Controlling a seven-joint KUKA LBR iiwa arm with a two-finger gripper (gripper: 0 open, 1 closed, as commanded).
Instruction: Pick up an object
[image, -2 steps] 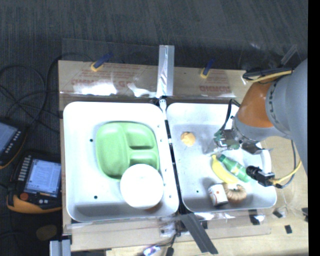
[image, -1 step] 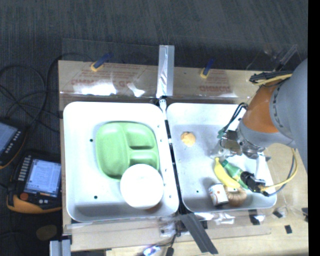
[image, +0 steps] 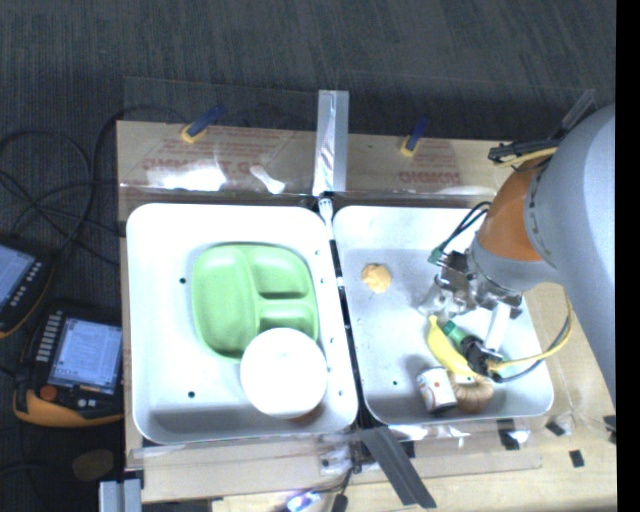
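Your gripper (image: 462, 322) sits low in the right bin (image: 400, 232), under the arm's orange band (image: 505, 228) and a tangle of cables, and you cannot tell from this slanted look whether it is released or clenched on anything — the wrist body and wiring cover its working end. Just beside it, touching or nearly so, lies a yellow banana-shaped object (image: 443, 347), partly hidden beneath the gripper hardware; its upper end is lost under the metal. Near the bin's front wall, below the banana, you have a small white cylinder with a dark marking (image: 436, 389) and, touching it on the right, a brownish rounded thing (image: 475, 394) too blurred to name. A small tan lump (image: 376, 277) rests alone toward the bin's middle left, well apart from the gripper. Across the divider, the left bin (image: 150, 300) holds a green divided tray (image: 252, 295) with a white round bowl (image: 284, 372) overlapping its lower corner. The arm's grey body (image: 590, 240) is cut off at the right.
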